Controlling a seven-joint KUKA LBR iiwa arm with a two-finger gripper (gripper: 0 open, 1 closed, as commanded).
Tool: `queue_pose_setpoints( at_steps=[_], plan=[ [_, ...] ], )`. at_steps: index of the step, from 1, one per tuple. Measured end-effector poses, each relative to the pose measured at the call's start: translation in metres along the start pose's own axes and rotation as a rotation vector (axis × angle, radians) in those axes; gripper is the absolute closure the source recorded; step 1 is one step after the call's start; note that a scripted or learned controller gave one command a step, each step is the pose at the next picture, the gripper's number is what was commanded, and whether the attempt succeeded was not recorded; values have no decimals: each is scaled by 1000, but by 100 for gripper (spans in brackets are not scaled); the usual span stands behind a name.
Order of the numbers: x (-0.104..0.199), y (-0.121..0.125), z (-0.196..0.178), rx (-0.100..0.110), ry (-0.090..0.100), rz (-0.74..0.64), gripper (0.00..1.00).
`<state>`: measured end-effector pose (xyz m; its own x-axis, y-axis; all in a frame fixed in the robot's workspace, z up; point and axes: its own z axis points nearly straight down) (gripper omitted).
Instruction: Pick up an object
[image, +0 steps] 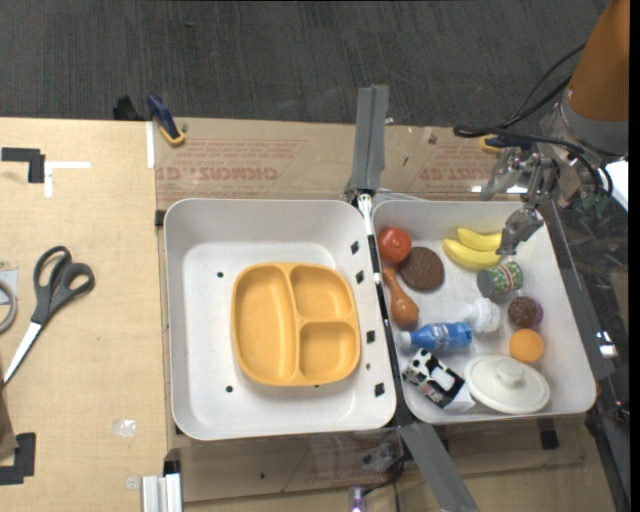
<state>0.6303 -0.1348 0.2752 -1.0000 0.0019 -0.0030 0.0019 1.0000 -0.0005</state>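
White plastic, two shallow bins, side by side on the table (80, 200). The left bin (190, 400) carries one item: a yellow divided plate (296, 323) with three compartments, lying flat near the bin's centre.

The right bin (572, 395) carries ten items, counted as follows. One red tomato (395, 243) at the upper left corner. One dark brown round cookie-like piece (423, 269) just beside it. One orange-brown carrot-shaped piece (401, 299) along the left wall. One yellow banana (472, 247) near the upper middle. One green patterned ball (507, 276) just below the banana's right end. One dark purple ball (525, 312) and one orange ball (526, 346) along the right side, the orange below the purple. One clear bottle with a blue label (445, 335), lying on its side at the centre. One black-and-white patterned item (433, 377) at the lower left. One white lidded bowl (508, 385) at the lower right.

The tool (520, 232) hangs over the upper right part of the right bin, just above the banana's right end and the green ball. Whether it is wide or narrow, I cannot tell. Nothing is seen gripped.

Outside the bins: one pair of scissors (45, 300) with black handles on the table at the left.
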Motion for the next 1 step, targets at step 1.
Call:
queue_pose_setpoints(
  at_steps=[1],
  plan=[
    [-1, -10, 149, 0, 1, 148, 0]
  ],
)
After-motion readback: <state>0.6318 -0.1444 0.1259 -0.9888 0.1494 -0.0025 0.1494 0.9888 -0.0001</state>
